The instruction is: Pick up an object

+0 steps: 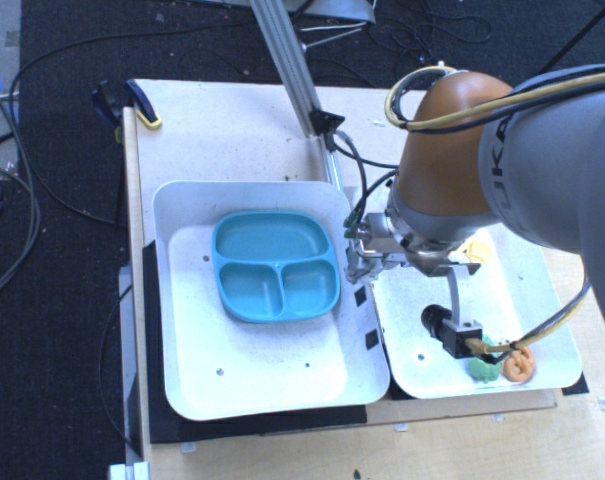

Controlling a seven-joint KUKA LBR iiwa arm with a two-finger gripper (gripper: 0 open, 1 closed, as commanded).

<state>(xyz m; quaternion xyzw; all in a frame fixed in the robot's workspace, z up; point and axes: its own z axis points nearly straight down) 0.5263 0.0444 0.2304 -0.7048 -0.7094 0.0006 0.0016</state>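
Camera view puts the pincer (363,259) low over the seam where the left bin (187,363) and right bin (414,366) meet, just beside the right rim of the blue divided plate (277,266).

The main risk, as I judge it, is a descent from this spot. The pincer could come down on the two bin walls or clip the plate's edge rather than close around anything. The plate is broad and shallow, so only its rim offers a hold. A pinch there may slip, or tip the plate so that it drags across the bin. The other candidates, a small green piece (485,370) and an orange piece (520,366), lie touching each other in the near corner of the right bin, well apart from the pincer. A grab there risks catching both or pushing them against the wall.

The wrist of the arm (542,158) hides the pincer's tips, so I cannot tell whether it is spread or pressed together. Nothing is visibly held in it.
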